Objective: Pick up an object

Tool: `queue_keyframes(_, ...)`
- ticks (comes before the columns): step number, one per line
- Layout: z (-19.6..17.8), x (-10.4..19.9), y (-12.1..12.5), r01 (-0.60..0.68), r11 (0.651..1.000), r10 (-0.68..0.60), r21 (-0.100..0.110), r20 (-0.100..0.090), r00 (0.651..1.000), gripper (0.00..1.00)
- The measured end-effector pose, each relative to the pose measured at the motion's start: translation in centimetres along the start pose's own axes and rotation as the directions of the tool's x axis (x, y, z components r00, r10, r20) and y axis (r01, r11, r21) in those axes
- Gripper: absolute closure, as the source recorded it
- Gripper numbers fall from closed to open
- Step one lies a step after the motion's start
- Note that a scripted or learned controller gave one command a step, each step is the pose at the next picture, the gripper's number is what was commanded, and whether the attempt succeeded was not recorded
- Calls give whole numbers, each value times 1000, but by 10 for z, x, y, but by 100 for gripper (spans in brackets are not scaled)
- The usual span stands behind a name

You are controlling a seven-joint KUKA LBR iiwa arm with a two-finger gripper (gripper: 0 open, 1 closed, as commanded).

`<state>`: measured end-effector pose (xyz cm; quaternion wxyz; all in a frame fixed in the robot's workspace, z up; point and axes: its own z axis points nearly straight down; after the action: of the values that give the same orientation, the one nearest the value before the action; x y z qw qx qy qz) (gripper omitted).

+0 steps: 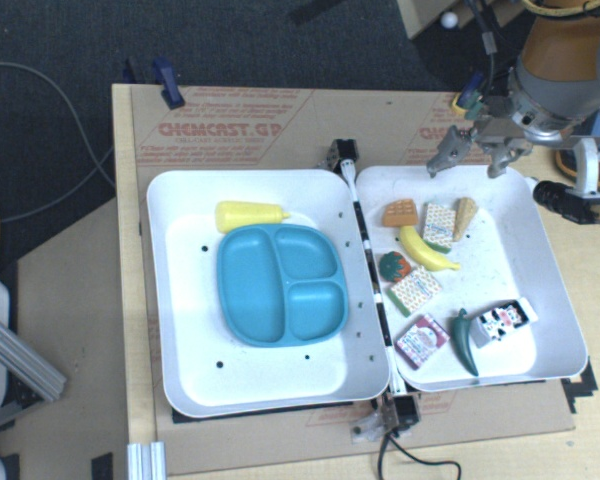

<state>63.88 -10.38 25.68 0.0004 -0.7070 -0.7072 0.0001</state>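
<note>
My gripper [473, 156] hangs above the far edge of the right bin [550, 268], its two fingers spread apart with nothing between them. Below it in that bin lie a waffle-like orange piece [401, 212], a speckled cracker box [438, 224], an ice-cream cone [464, 214] and a yellow banana [426, 249]. Nearer the front lie a red-and-green fruit [393, 265], a second speckled pack [415, 290], a pink packet [421, 340], a green pepper [465, 342] and a black-and-white carton [503, 321].
The left bin [180, 348] holds a blue divided plate [280, 283] and a yellow bottle [248, 215] behind it. A black clamp [342, 154] sits at the far end of the seam between the bins. Brown cardboard [230, 128] lies under both bins.
</note>
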Motion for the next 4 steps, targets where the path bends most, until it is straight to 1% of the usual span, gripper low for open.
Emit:
queue_keyframes(1, 72, 33, 28, 0, 1000, 0, 1, 0, 1000, 0)
queue_keyframes(2, 72, 48, 28, 1, 1000, -1, 1, 0, 1000, 0)
queue_keyframes(3, 72, 22, 12, -1, 1000, 1, 1, 1, 1000, 0)
queue_keyframes(4, 157, 12, 22, -1, 1000, 1, -1, 1, 1000, 0)
